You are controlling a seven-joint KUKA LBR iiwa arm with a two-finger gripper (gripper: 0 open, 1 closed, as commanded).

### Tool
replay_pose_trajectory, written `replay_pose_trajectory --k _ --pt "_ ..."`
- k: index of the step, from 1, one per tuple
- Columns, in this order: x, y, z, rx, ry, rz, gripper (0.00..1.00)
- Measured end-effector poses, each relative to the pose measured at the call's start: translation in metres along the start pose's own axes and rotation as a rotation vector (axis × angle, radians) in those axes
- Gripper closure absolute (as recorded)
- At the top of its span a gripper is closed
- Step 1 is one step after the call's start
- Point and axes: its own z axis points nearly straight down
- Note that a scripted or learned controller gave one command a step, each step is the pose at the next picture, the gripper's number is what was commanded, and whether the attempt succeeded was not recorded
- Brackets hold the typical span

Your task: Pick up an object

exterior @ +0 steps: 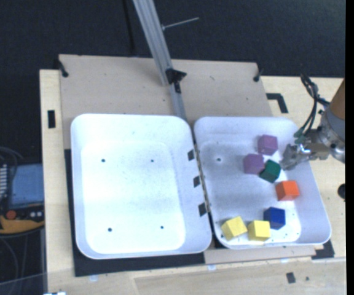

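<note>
Several small blocks lie in the right bin. Two purple blocks sit near the middle, and a green block lies just below them. An orange block rests to the lower right, with a blue block under it. Two yellow blocks sit at the bin's front edge. My gripper comes in from the right edge, low over the bin's right side, right beside the green block. I see nothing between its fingers.
The left bin is a shallow white tray with a few dark dots. A grey metal pole slants up from between the bins. Cables and a blue box sit off the bench to the left.
</note>
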Motion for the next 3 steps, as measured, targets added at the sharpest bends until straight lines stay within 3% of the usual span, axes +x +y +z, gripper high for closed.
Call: replay_pose_trajectory --k 3 --pt "0.134 0.03 -0.003 0.004 0.003 -0.003 1.0"
